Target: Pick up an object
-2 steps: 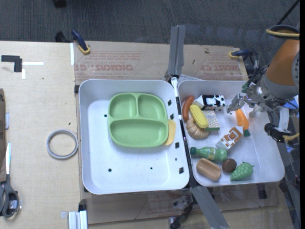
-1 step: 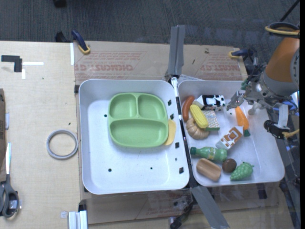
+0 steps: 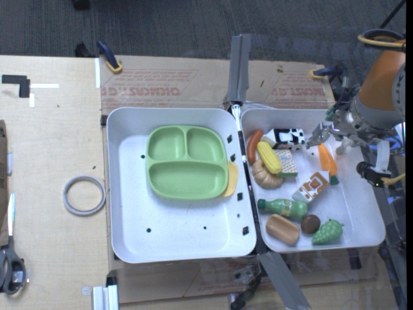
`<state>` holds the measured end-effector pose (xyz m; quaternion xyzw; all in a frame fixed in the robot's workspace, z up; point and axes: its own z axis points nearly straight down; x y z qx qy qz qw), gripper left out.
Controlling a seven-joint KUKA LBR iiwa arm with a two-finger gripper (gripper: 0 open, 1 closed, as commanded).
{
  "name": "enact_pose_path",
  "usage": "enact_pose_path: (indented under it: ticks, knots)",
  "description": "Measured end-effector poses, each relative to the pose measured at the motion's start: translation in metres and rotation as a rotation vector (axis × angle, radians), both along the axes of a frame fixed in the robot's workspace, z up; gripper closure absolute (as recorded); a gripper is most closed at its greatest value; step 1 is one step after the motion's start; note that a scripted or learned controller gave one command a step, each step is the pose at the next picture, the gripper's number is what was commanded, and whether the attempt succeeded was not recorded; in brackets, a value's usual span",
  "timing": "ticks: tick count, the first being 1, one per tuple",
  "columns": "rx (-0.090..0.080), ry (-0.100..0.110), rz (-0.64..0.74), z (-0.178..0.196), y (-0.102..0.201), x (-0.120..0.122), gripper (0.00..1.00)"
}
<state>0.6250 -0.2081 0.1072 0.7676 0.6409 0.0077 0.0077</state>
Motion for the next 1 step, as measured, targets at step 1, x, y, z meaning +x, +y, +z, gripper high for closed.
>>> enact_pose_path:
  ticks: [1]
  knots:
    - [-0.009, -0.001, 0.098, -0.0005, 0.0005, 0.0018, 0.00]
